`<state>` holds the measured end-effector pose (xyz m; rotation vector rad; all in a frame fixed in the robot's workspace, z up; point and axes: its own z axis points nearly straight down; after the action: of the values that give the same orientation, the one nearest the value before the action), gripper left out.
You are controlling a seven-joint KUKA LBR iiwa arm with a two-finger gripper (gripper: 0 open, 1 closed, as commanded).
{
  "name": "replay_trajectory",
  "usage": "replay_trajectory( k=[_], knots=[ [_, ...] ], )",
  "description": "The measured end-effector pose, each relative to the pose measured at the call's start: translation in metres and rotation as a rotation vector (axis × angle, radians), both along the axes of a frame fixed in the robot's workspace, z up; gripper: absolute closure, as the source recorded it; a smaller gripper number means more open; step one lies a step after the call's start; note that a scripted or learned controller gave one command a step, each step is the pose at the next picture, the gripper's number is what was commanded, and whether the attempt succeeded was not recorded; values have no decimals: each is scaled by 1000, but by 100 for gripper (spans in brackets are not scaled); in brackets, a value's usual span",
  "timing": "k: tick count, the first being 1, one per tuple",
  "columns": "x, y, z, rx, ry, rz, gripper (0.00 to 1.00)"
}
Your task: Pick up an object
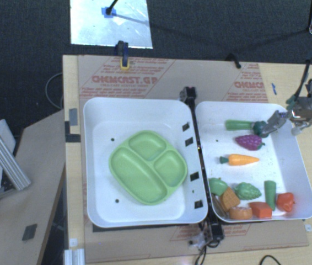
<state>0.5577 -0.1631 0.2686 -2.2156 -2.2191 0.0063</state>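
Camera view
Arm: reaching in from the right edge, its wrist hanging over the upper right corner of the right bin [302, 164]; only the wrist end is showing.
Gripper: the gripper [275, 120] is pointing leftward and down into the right bin, its tip lying at the right end of the green cucumber [240, 125].
Gripper state: cannot tell whether it is open or closed; whether it is touching the cucumber or merely overlapping it in this view is not resolvable.
Held item: nothing is showing as gripped.
Right bin, upper part: the green cucumber is lying crosswise near the far wall; the purple grapes [249, 142] are sitting just below it; the orange carrot [241, 160] is lying below the grapes.
Right bin, near edge: a cluster of toy foods is resting along the front wall, including a green leafy piece [248, 190], a green upright piece [270, 191] and a red piece [285, 201].
Left bin: the left bin [98, 148] is holding a green divided plate [148, 167], lying flat near its centre.
Bench: both bins are sitting side by side on brown board [161, 76].
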Motion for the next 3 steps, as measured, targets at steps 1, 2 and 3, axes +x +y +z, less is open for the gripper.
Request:
replay_trajectory(
  k=[1, 2, 3],
  knots=[
    [2, 0, 4, -2, -8, 2, 0],
    [8, 5, -55, -1, -5, 1, 0],
    [18, 6, -108, 0, -4, 0, 0]
  ],
)
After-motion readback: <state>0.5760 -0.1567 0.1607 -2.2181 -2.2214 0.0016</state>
